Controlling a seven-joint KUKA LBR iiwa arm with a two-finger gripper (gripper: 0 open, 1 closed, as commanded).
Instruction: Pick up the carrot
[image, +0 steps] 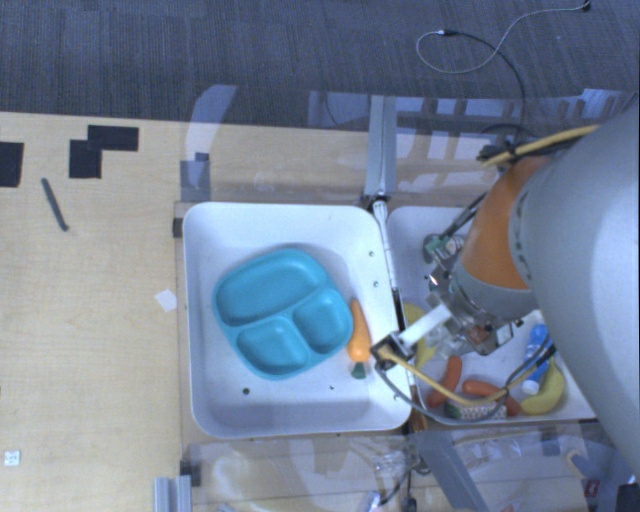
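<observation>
The carrot (358, 332) is orange with a small green tip (357, 370). It lies in the left bin (210, 400), along the right edge of the blue divided plate (280, 312) and close to the wall between the bins. My gripper (472, 332) hangs over the right bin (400, 235), to the right of the carrot and apart from it. The grey arm and its orange band (495, 250) cover most of that bin.
Below the gripper in the right bin lie reddish-orange pieces (452, 372), a yellow banana-like thing (542, 400) and a blue and white item (537, 350). A metal divider (378, 150) runs between the bins. Wooden bench top (90, 330) stretches to the left.
</observation>
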